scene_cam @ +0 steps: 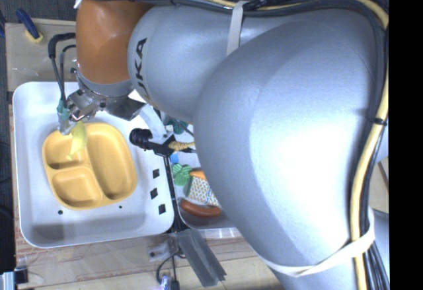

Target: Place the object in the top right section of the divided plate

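A yellow divided plate [99,170] lies in the left white bin [33,216], with two small sections on its left and one large section on its right. My gripper [68,122] hangs over the plate's top rim, at the upper left. Directly below its tip is a pale yellow-green object [78,139], lying over the ridge between the upper small section and the large one. Whether the gripper still grips that object is hidden from this angle. The orange wrist band [102,34] and the grey arm [277,123] cover most of the scene.
The right bin [188,219] is mostly hidden under the arm; a green piece [181,174], an orange patterned item [201,191] and a brown sausage-like item [199,210] show in it. A black fitting [141,139] juts out beside the plate. A blue tool [28,24] lies on the bench.
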Controlling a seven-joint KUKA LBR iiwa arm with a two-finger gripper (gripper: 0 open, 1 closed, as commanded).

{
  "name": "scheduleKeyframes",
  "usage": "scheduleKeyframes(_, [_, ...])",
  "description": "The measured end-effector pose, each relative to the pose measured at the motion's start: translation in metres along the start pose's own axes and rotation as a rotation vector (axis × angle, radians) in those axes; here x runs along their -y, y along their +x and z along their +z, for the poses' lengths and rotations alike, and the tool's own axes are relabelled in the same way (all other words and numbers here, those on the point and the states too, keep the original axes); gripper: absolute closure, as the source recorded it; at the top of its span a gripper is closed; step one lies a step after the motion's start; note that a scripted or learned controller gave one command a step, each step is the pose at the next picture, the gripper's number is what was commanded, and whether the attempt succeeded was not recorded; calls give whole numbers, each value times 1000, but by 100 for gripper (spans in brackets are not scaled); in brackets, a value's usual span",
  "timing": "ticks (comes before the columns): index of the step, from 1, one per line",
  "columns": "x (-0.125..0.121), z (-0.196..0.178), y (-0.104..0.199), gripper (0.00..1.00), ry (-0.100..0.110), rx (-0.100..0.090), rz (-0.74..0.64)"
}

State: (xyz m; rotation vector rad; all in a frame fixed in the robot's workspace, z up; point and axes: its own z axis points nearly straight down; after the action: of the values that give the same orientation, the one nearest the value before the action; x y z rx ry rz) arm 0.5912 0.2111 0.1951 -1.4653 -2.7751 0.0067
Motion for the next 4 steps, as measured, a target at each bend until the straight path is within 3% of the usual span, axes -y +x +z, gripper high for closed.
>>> scheduleKeyframes(1, [65,-44,-29,100,-1,0,-34])
scheduleKeyframes(2, [32,12,12,100,2,-1,79])
scheduleKeyframes(3, [32,12,12,0,2,-1,79])
scheduleKeyframes(4, [32,3,12,100,5,-1,74])
